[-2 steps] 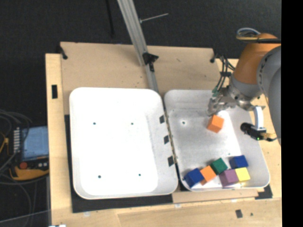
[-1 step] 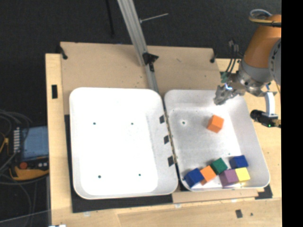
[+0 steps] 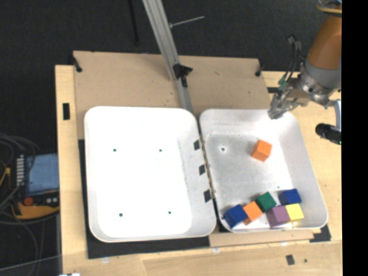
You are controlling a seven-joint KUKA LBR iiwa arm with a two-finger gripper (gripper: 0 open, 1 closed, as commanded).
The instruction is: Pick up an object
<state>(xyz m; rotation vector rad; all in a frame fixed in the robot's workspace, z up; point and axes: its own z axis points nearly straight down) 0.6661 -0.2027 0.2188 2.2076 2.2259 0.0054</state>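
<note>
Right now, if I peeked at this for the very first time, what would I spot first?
Probably the lone orange cube sitting by itself in the middle of the right bin. Then the bunch of colourful blocks crowded along that bin's near edge: blue, orange, green, purple and yellow. The gripper hangs over the bin's far right corner, away from all of them.
</note>
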